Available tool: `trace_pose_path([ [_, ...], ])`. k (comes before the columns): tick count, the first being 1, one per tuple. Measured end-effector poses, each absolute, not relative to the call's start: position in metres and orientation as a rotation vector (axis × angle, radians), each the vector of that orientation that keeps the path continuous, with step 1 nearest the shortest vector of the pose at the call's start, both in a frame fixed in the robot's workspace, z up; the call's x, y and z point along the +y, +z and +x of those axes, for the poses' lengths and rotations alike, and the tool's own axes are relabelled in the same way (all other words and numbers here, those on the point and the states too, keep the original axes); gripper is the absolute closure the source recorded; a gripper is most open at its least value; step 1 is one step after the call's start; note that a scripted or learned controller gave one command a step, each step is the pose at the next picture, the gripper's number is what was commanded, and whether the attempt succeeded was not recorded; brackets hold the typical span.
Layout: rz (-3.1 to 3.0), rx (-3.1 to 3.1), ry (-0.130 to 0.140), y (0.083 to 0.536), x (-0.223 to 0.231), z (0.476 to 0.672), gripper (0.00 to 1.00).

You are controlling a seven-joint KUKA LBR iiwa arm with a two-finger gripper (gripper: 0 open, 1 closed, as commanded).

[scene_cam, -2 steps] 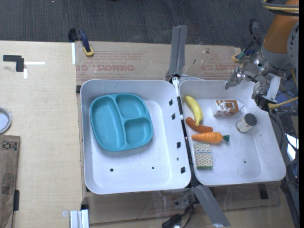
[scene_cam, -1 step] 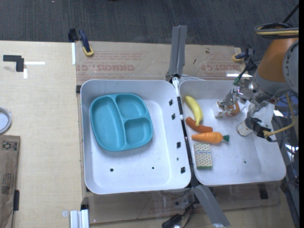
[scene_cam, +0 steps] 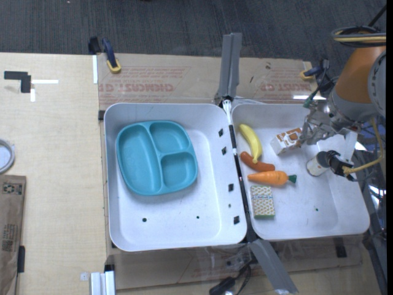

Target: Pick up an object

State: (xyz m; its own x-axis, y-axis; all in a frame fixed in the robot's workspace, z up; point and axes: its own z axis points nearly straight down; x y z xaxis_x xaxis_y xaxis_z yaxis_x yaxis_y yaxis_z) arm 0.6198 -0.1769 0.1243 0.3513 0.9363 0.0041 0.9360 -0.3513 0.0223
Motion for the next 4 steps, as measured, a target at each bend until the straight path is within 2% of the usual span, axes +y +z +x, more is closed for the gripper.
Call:
trace_pose_path([
  [1,2.570,1.780,0.024,0.124,-0.177,0.620,0.00],
  [2,2.369,2.018,0.025,0.108,-0.140,0.623,0.00],
  [3,2.366,2.018,0.041,0.121,-0.137,0.627,1.00],
  [4,2.368,2.018,0.039,0.121,-0.137,0.626,0.00],
])
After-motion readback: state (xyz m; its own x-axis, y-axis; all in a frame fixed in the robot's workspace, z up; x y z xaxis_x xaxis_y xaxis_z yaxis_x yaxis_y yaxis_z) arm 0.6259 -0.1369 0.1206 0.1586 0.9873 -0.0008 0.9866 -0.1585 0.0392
